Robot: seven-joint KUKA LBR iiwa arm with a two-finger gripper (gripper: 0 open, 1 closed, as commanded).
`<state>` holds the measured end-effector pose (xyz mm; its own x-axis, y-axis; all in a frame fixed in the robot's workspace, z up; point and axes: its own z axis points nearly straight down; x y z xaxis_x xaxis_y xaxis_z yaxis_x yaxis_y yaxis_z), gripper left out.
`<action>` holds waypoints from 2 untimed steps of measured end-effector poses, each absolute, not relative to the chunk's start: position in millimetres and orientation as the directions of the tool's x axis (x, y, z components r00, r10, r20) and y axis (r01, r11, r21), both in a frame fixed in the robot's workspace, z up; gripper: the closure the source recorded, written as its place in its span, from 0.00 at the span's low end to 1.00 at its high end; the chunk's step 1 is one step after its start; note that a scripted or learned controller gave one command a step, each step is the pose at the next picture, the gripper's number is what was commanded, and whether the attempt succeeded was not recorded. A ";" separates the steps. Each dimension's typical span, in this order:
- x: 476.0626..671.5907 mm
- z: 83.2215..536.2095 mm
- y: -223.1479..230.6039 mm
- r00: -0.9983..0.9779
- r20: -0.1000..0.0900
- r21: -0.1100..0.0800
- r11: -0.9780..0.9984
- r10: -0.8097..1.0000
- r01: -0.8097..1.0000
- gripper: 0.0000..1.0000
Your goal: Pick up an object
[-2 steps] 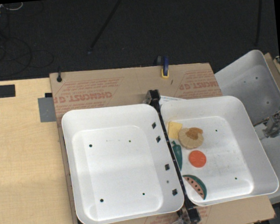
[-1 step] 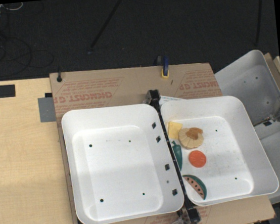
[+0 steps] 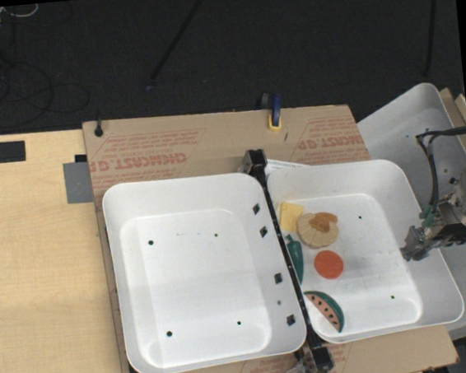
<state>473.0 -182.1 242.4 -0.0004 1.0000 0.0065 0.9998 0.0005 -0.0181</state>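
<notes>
Gripper (image 3: 417, 246) sits at the right edge of the frame, over the right rim of the right-hand shallow white plastic bin (image 3: 381, 176); whether it is released or clenched cannot be told at this size, and nothing is seen in it.

Candidate objects are all clustered on the left side of that bin: yellow block (image 3: 291, 214), tan round bread-like piece (image 3: 317, 228), flat red disc (image 3: 330, 265), watermelon-slice toy (image 3: 325, 309), teal-green piece (image 3: 296, 258) against the black divider clip strip (image 3: 279, 243). The left-hand white bin (image 3: 130, 234) is beside it.

Risks:
- Objects are well apart from the gripper; a descent here likely closes on bare bin floor.
- Yellow block and tan piece touch, so a grasp may nudge both.
- Teal piece and watermelon lie just beside the bin wall; finger collision is likely.
- The red disc looks thin, so probably slips.
</notes>
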 end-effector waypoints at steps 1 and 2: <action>477.0 320.3 -145.3 -0.005 0.000 0.005 0.005 1.000 1.000 1.00; 471.8 165.8 -162.3 0.002 0.005 -0.018 -0.002 1.000 1.000 1.00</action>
